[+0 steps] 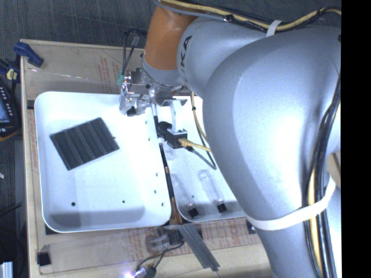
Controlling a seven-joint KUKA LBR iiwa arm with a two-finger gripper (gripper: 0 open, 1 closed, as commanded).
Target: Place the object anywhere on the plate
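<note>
Claw poised over far right corner of left bin; placing seemingly not yet done.

Dark ribbed plate lying flat in left part of left bin, bare on top, well apart from claw; no object visible on it, so task judged unfinished; object itself impossible to pick out, perhaps hidden under wrist; opening of claw impossible to tell, likewise any hold; right bin largely covered by grey arm; left to do, apparently: carry across to plate and release.
</note>
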